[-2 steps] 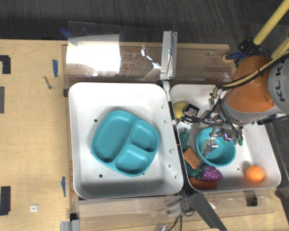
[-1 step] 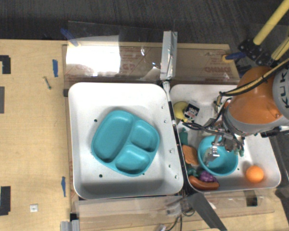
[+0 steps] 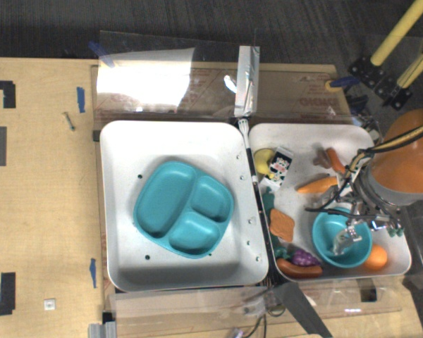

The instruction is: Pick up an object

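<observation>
Tool (image 3: 349, 236) low inside the teal bowl (image 3: 330, 248), grip state unclear; no legible writing.

Two bins are set side by side on the bench (image 3: 35, 189). In the left bin (image 3: 120, 259), a divided plate (image 3: 184, 208) is laid near the middle. In the right bin (image 3: 303, 134), a bowl (image 3: 331, 248) is placed toward the near right corner, and the gripper (image 3: 350, 235) is seen over it. A small carton (image 3: 278, 166) is found at the far left, by the wall shared with the left bin. Grapes (image 3: 304, 258) are lodged just left of the bowl.
</observation>
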Tool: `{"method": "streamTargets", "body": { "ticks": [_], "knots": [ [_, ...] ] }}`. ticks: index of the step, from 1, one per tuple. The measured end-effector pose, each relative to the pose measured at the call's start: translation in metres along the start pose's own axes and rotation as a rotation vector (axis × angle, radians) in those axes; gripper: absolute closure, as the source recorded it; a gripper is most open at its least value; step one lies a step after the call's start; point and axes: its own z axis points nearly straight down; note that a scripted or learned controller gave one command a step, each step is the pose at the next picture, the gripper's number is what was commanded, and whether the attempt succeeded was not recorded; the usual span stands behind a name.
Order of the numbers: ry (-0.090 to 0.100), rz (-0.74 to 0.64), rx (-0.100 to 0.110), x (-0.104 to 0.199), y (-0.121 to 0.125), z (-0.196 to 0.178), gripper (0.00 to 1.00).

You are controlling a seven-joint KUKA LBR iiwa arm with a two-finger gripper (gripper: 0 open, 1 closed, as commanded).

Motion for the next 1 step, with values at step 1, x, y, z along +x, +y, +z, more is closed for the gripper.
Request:
{"method": "streamTargets", "body": {
  "ticks": [1],
  "knots": [
    [0.000,0.019,-0.001,0.0140,0.0087,0.0005,0.00]
  ]
}}
